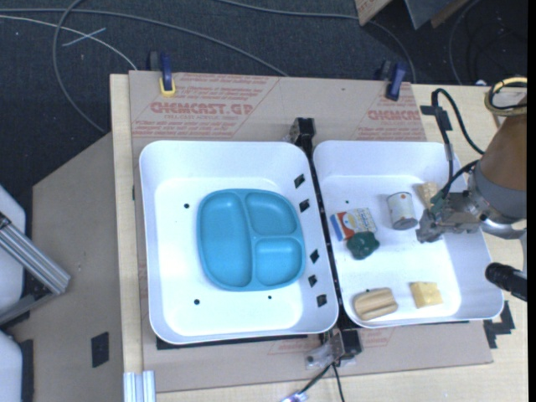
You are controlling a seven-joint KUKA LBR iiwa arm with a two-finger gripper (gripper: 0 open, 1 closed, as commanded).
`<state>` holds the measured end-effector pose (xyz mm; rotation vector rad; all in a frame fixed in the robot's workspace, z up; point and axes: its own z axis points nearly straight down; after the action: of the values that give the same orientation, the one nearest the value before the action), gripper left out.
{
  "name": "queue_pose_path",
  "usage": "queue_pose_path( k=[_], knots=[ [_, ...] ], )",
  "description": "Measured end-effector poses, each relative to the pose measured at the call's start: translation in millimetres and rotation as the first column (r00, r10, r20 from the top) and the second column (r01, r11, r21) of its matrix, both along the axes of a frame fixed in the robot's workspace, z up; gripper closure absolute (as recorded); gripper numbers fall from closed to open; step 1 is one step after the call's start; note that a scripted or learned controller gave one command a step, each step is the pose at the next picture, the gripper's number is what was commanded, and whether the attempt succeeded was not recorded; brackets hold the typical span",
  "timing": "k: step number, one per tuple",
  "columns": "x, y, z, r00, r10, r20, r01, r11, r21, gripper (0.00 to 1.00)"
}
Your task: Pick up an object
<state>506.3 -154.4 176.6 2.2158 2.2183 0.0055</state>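
Observation:
My gripper (435, 224) hangs low over the right bin (368, 162), near its right side, with the grey and orange arm (507, 174) reaching in from the right. Just left of the gripper lies a small grey can (401, 209) on its side. A pale yellowish piece (428, 193) lies just above the gripper. Further left are a red, white and blue packet (355, 222) and a dark green lump (363, 244). Along the bin's front lie a tan bread roll (374, 303) and a yellow cheese block (425, 294).
The left bin (167, 224) holds a blue divided plate (250, 239). A black divider with clips (311, 216) runs between the bins. Cables (448, 124) trail over the bench at the back right. Blue clamps (167, 72) hold the board's far edge.

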Motion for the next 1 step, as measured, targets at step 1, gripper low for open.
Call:
queue_pose_path(
  k=[1],
  knots=[
    [1.1, -0.7, 43.3, 1.000, 0.000, -0.001, 0.000, 1.000, 0.000, 1.00]
  ],
)
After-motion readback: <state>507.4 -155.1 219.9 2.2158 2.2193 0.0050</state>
